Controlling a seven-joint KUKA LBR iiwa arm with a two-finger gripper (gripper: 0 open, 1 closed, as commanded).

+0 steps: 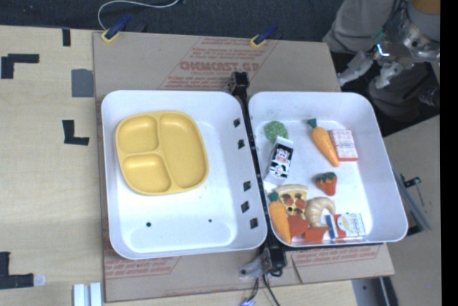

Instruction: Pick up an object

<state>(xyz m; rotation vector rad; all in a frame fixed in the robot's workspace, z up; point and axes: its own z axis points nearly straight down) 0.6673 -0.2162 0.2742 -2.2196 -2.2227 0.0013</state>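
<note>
Nearest my camera, at the bottom edge of the right bin (383,176), sits the crowded pile: a second orange carrot piece (278,220), a pizza slice (291,197), a pale croissant-like piece (320,209) and a small red-and-white carton (348,225), all touching or nearly so.

Now to the claw. My gripper (376,63) hangs at the upper right, outside the bin and beyond its far right corner, above the dark floor area. I can see pale fingers (356,71) spread apart with nothing between them, so I read it as open and empty, though at this size the detail is coarse.

Working outward from there, the closest candidates are the carrot (325,143) and the pink wafer box (345,145) just beside it, near the bin's far right. Below them sits a strawberry (327,183). Further toward the divider are a green broccoli floret (275,130) and the milk carton (280,160), lying tilted. The left bin (172,226) holds a yellow divided plate (162,152).

My judgement: the task is barely begun. Nothing is lifted and every object rests in the bins. What is left is the whole of it: bring the arm over the right bin, descend on one item, close and raise. The carrot or the strawberry looks the better spaced for a clean grasp.
</note>
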